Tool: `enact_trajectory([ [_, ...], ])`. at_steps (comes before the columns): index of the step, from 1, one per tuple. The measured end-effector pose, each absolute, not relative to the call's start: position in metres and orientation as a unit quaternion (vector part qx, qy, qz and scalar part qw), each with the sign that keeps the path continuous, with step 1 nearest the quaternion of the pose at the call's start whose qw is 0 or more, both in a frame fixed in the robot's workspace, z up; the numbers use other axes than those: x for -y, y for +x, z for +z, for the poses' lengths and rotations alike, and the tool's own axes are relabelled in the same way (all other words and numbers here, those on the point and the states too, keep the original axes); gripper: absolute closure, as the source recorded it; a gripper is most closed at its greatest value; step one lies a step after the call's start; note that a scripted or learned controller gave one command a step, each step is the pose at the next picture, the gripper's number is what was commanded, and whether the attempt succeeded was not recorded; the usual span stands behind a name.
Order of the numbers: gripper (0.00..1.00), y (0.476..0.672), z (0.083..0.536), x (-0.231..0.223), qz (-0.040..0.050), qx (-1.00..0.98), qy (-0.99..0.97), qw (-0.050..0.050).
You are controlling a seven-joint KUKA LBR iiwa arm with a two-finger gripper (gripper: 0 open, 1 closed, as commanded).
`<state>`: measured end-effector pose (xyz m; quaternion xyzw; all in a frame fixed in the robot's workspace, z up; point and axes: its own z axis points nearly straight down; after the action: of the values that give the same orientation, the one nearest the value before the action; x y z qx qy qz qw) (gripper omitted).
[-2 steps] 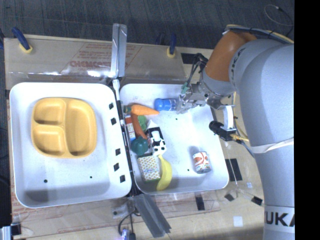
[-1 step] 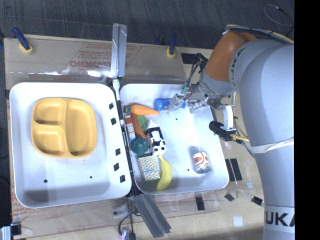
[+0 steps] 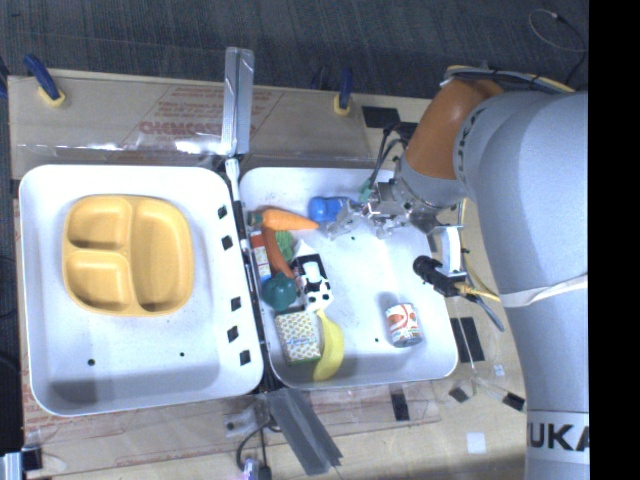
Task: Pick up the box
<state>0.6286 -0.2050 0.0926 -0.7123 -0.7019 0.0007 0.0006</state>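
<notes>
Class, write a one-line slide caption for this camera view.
Gripper poised in the right bin, apart from the box beside a banana.

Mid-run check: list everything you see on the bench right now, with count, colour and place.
Left bin: one, white, left half of the bench.
Divided plate: one, yellow, in the left bin.
Right bin: one, white, beside the left bin.
Box: one, pale patterned, right bin's near-left corner.
Banana: one, yellow, touching the box's right side.
Carrot: one, orange, upper left of the right bin.
Blue object: one, right of the carrot, next to the claw.
Can: one, red and white, near-right area.
Teal ball: one, above the box.
Arm: one, grey with orange band, from the right.
Claw: one, over the right bin's far side.
</notes>
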Motion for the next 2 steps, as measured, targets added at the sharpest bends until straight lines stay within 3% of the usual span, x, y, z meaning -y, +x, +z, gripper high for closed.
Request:
enact_trajectory([
  [1,1.00,0.630,0.103,0.204,0.0006,0.704,-0.710,0.001],
  [2,1.00,0.645,0.099,0.206,0.0025,0.693,-0.720,0.003],
])
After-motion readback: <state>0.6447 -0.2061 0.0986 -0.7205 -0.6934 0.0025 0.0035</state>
